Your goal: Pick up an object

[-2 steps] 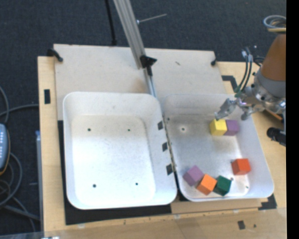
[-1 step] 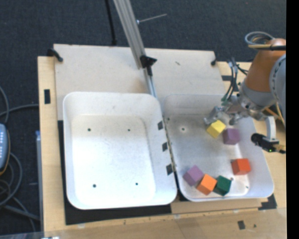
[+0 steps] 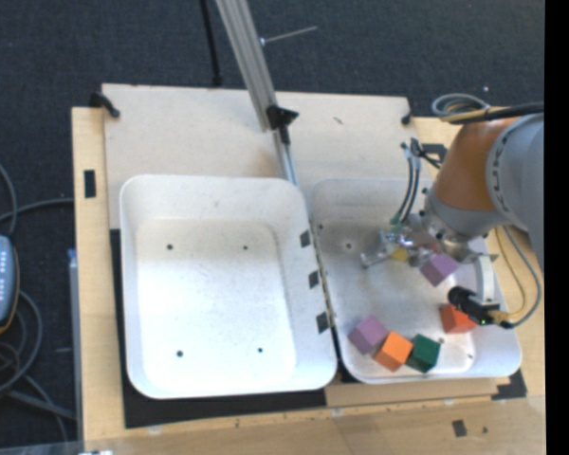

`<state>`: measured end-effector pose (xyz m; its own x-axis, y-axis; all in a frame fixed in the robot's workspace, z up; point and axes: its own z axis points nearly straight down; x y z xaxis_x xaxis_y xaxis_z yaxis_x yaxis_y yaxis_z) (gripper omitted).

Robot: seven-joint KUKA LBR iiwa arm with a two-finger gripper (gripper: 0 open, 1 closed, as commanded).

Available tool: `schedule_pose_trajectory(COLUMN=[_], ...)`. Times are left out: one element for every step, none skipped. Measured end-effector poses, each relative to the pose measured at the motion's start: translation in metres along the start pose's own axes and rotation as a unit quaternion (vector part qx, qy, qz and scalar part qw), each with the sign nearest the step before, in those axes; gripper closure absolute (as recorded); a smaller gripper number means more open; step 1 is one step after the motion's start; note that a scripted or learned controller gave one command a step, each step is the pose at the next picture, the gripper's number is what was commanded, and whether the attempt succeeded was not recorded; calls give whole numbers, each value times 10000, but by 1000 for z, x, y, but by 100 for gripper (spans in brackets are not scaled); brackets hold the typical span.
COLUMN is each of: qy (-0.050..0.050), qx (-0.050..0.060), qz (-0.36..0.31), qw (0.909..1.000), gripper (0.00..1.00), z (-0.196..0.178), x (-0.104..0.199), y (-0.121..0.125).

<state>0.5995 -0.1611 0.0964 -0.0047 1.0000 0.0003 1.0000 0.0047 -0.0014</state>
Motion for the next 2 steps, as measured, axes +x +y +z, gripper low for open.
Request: schedule_pose_trajectory(qy=[-4, -4], qx=[-27, -27], qz=[4, 10], qw=[10000, 10000], gripper=[0, 100], z=[-1, -12], x=[14, 12], y=[38, 37])
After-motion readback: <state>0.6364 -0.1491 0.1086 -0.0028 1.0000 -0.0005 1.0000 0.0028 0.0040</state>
